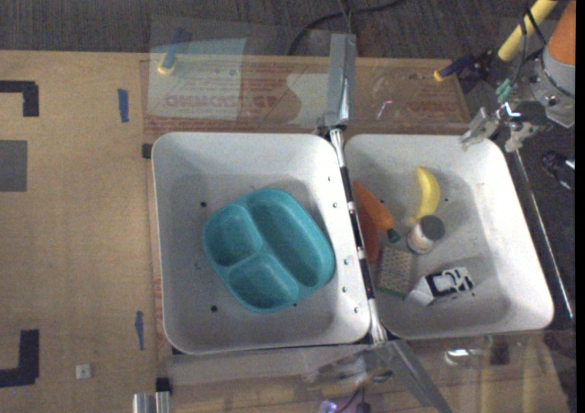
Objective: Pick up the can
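Gripper [498, 123] hovers over right bin's [521, 219] upper right corner, nothing between its fingers (jaw state impossible to tell). Arm enters from upper right, wrist pitched toward bin. Can [426, 233] stands mid-bin just below banana [427, 192], near orange item [373, 215], untouched; pick not yet begun.

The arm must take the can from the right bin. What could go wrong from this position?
The can stands touching the banana, so closing fingers could catch the banana or push the can over. The gripper is at the bin's far corner, so its descent may clip the right bin rim.
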Motion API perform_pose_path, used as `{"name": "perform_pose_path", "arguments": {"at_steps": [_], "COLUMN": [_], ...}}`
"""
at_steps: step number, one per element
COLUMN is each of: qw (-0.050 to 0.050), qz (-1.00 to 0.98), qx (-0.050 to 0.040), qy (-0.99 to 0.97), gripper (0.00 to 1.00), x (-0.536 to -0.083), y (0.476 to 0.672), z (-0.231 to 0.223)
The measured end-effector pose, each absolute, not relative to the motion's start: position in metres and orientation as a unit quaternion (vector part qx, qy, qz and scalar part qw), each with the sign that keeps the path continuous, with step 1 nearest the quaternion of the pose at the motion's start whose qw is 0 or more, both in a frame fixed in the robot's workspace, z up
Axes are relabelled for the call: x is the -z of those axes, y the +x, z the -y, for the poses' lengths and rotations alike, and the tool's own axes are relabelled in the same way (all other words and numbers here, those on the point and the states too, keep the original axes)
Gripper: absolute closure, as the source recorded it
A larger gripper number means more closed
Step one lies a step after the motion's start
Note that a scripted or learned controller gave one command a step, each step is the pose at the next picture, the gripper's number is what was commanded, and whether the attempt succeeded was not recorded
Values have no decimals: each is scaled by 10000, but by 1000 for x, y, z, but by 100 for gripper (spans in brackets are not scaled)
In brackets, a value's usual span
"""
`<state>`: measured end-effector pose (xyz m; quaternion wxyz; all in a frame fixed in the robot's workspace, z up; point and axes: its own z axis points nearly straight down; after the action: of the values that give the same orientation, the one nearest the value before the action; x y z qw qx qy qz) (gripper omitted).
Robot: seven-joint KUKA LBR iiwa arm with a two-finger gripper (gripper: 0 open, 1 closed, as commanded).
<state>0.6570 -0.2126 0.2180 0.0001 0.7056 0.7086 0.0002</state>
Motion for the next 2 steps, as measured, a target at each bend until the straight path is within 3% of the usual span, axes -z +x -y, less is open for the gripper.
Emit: {"name": "perform_pose_path", "arguments": {"at_steps": [1,2], "qw": [-2,9], "qz": [-6358,-6354], "qx": [0,-4], "qy": [7718,7722], "gripper": [0,100], "x": [-98,-108], "y": [607,607], "z": [199,200]}}
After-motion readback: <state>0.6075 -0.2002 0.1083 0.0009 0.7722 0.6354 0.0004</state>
